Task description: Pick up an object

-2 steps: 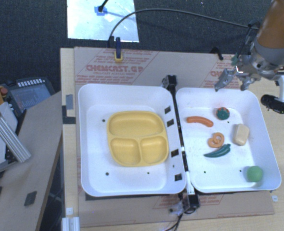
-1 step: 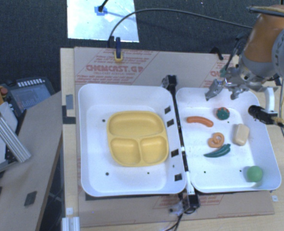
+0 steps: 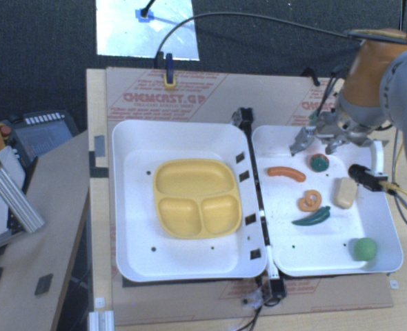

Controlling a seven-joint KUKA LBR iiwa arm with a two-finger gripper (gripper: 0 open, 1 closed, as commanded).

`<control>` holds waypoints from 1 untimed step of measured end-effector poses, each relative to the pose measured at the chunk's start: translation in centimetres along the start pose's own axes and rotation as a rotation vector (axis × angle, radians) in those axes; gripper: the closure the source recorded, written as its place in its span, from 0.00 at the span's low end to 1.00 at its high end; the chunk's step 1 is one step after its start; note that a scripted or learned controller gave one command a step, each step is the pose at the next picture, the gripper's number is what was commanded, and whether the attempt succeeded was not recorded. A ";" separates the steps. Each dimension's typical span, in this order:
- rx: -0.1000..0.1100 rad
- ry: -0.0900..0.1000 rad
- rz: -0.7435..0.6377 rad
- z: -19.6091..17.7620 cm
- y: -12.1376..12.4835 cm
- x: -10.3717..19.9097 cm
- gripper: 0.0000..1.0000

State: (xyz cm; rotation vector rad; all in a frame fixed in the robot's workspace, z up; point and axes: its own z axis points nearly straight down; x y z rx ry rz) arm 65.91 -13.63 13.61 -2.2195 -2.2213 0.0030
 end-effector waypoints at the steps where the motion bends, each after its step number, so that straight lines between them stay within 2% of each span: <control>1: -0.007 -0.001 -0.001 -1.5 0.2 0.0 1.00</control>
